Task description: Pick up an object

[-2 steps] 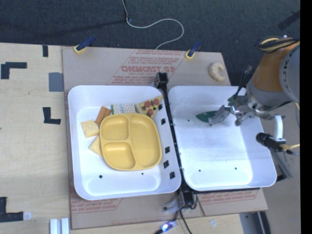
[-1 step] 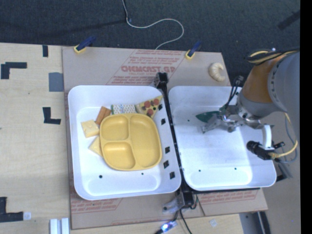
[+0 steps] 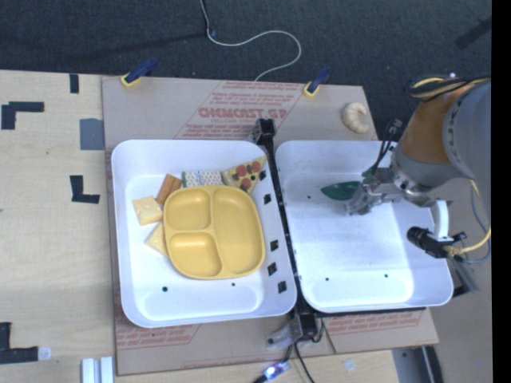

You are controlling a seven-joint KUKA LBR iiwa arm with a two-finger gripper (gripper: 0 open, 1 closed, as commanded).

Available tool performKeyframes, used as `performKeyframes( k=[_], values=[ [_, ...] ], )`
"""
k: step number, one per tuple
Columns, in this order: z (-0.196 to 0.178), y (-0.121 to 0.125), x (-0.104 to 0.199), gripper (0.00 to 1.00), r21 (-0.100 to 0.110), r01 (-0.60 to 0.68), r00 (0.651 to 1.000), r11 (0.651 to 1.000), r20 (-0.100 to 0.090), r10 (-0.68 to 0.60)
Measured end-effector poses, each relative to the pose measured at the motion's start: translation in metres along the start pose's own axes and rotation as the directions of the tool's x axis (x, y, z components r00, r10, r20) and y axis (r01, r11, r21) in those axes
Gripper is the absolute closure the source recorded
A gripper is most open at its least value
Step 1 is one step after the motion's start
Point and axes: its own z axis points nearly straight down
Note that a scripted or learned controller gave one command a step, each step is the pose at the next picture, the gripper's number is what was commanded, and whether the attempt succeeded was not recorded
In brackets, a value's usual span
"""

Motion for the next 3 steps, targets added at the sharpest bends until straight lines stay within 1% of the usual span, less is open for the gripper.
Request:
performKeyframes(
  k=[1,2,3],
  values=[
    [-0.053,0.010,-0.005,1.00,-0.005,-0.002,1.000,1.000,0.001,0.002],
    [-0.116,0.011,-0.007,1.00,-0.006,-0.002,1.000,1.000,0.001,0.002],
    [-0.128,0.012,-0.006,1.00,-0.001,-0.002,1.000,1.000,-0.001,0.002]
  ],
)
